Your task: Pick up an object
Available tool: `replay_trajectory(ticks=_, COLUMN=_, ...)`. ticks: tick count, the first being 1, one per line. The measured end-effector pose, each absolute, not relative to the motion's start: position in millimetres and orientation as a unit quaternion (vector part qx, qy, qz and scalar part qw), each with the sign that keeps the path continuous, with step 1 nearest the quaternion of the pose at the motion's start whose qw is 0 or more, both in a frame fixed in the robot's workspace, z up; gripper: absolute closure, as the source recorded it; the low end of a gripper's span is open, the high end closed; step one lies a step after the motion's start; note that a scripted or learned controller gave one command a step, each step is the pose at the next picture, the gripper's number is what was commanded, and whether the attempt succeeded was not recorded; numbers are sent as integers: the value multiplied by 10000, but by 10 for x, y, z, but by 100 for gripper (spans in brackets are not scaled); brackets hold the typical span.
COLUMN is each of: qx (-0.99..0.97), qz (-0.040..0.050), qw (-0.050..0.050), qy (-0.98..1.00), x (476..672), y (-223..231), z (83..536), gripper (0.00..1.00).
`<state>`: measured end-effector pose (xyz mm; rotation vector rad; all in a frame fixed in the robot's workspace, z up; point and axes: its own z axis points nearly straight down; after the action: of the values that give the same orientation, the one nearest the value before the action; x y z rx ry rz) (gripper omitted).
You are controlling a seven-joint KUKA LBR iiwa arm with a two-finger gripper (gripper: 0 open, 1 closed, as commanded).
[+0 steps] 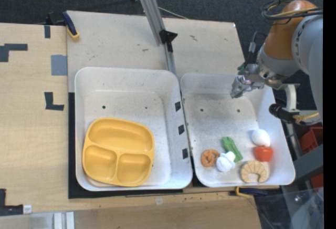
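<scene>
the gripper [240,89] hangs over the far part of the right bin [210,91], near its right wall; whether it is spread or pressed together cannot be told at this size, and nothing shows in its grasp. the grey arm [310,39] with its orange band [286,31] reaches in from the right. the objects lie well apart from it in the bin's near right corner: a white egg [261,137], a red tomato [263,154] just near of it, a croissant [254,171], a green piece [231,148], a white mushroom-like piece [226,162] and a small brown pretzel [210,157]. in the left bin [126,83] a yellow divided plate [119,151] lies at the near left.
</scene>
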<state>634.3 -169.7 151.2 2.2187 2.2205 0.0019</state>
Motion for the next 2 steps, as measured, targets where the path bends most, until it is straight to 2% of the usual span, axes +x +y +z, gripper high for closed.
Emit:
replay_trajectory(ticks=1, qx=7062, qz=15, qw=21, qy=7080, x=6354, y=-1589, z=2071, gripper=100)
replay_trajectory(ticks=2, qx=7064, qz=8, qw=10, qy=7078, x=6362, y=-1584, z=2341, gripper=100)
